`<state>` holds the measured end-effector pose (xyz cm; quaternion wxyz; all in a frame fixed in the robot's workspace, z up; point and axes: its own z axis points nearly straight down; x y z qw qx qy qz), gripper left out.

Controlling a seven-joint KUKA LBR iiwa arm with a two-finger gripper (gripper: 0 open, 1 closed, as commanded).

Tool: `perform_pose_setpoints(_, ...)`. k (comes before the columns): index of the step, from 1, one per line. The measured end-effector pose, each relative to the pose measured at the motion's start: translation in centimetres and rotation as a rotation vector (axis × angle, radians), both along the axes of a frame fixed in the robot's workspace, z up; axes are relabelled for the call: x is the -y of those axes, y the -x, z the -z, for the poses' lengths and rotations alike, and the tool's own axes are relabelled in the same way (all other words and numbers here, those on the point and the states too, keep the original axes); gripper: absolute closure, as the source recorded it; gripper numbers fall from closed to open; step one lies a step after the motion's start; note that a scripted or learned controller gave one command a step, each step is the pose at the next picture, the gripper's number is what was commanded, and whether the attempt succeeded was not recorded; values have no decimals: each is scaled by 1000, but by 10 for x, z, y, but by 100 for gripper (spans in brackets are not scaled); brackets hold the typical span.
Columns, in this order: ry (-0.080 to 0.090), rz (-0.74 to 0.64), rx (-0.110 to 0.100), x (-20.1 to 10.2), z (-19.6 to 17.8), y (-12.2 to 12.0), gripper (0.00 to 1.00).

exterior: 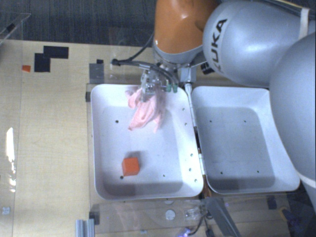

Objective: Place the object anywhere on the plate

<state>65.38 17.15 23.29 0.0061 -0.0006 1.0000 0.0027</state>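
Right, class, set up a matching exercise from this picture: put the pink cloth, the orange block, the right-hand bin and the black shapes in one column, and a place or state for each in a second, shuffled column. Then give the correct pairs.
Column one:
1. pink cloth
2. orange block
3. right-hand bin
4. black shapes

Column two:
A. on the wooden bench, far left
B. near the front of the left bin
C. hanging below the gripper
D. beside the bin that holds the block

Pairs: 1-C, 2-B, 3-D, 4-A
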Motion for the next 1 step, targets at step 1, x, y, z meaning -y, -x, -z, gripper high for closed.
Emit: perform_pose_setpoints(1, 0, 0, 1, 0, 0, 0, 0)
